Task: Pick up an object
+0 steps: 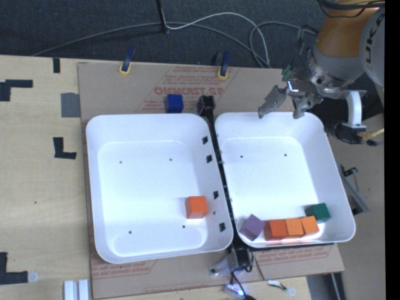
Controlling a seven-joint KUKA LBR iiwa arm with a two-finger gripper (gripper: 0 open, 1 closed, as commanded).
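An orange cube [196, 207] lies in the left bin [112, 136], near its front right. Along the front edge of the right bin [275, 139] sit a purple block [252, 227], a row of orange blocks [290, 228] and a green block [319, 212]. My gripper [282, 105] hangs above the right bin's back rim, its two fingers spread apart with nothing between them. It is far from all the blocks.
A blue cube [174, 103] rests on the cardboard behind the left bin, outside both bins. Black clips [205, 105] join the bins along the middle seam. Cables run across the dark floor at the back.
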